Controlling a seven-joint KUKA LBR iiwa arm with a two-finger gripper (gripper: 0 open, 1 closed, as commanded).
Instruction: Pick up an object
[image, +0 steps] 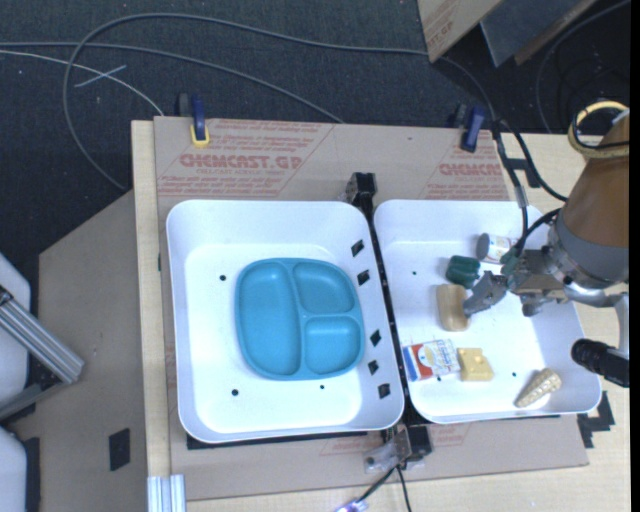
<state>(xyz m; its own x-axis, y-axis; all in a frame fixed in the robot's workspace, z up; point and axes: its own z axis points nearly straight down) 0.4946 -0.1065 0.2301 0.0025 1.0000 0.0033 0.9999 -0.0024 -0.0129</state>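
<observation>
I see the bench board (300, 150) printed "CHEMCAST GP" in red, twice along its far edge. On it sit the left bin (200, 240), holding a blue divided plate (298, 318), and the right bin (560, 400), where the arm (600, 210) reaches in. The gripper (492, 287) hangs low over a tan block (452, 308); whether it is gripping anything I cannot tell. Near it lie a dark green cap-like piece (463, 268), a red-and-white packet (432, 358) whose print is too small to read, a yellow chunk (474, 364) and a ridged cone (538, 388). I judge this the approach step: next comes centring on the block and closing.
</observation>
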